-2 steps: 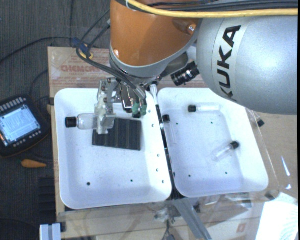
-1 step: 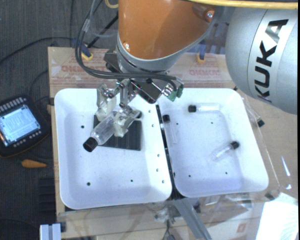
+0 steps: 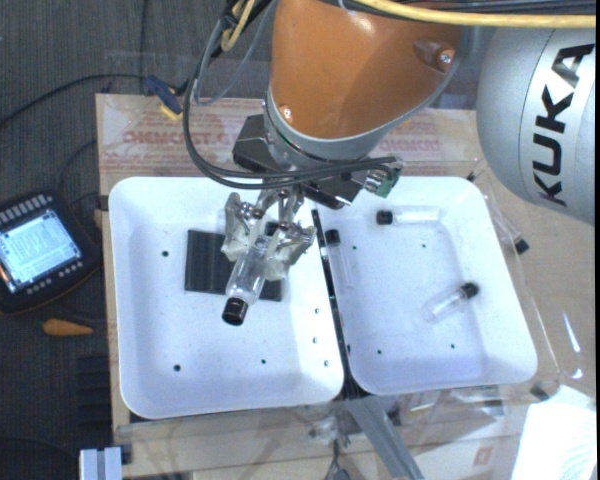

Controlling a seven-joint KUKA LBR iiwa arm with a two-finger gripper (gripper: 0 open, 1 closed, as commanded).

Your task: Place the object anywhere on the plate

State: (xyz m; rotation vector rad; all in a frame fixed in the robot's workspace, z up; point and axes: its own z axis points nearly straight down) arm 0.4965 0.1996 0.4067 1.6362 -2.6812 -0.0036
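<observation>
A black square plate (image 3: 202, 261) lies flat in the left bin (image 3: 150, 358), with its right part hidden under the gripper. My gripper (image 3: 266, 236) hangs over the plate's right side, below the orange band. Between its fingers is a clear vial (image 3: 252, 276) with a black cap (image 3: 234, 311). The vial slants down to the left, and its cap end sticks out past the plate's lower right corner. I cannot tell whether the vial touches the plate or the bin floor.
The right bin (image 3: 500, 368) holds two clear vials with black caps, one at the back (image 3: 408, 214) and one at mid-right (image 3: 450, 303). A third vial (image 3: 342, 263) lies along the divider. A teach pendant (image 3: 32, 250) sits left of the bench.
</observation>
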